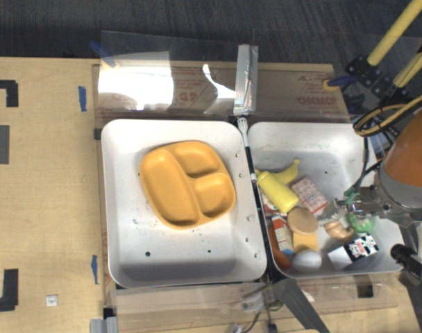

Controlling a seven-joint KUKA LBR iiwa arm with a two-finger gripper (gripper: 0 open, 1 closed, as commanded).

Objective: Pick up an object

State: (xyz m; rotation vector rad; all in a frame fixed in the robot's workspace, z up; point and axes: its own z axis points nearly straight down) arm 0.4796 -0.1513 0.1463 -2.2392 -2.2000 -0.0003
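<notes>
Gripper [351, 207] low at right bin's [336, 144] three o'clock wall — opening, cannot tell. I'd drop straight onto one loose toy — green piece [360, 222] nearest — avoiding the clutter.

The bench [37, 186] is surfaced in light wood. Two white bins are set on it side by side: the left bin [121, 255] and, touching it, the right bin [336, 144].
</notes>
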